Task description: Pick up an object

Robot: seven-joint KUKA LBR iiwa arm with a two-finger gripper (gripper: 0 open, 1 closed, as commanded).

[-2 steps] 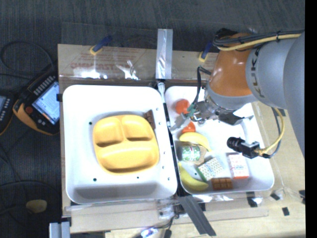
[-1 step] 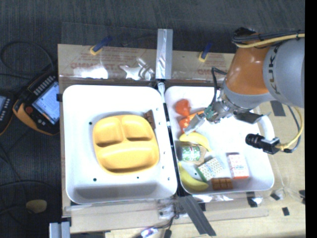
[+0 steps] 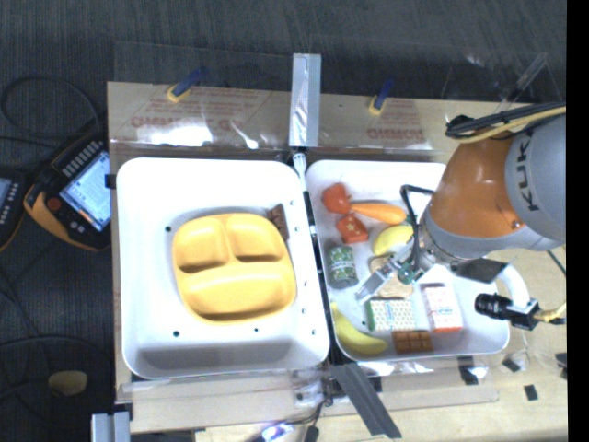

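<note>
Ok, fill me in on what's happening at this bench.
The KUKA arm reaches in from the right over the right bin, its tool low among toy food: a carrot, tomato pieces, a lemon, a banana and small boxes. Nothing visibly sits between its fingers, so no pick yet. The left bin holds a yellow divided tray.

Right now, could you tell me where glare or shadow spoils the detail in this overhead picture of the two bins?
Camera view: glare whitens the clear plastic sheet behind the bins; the left white bin is nearly blown out, with soft shadow along its near wall; the yellow compartment tray reads clearly; small items beneath the grey two-finger gripper look soft.
</note>
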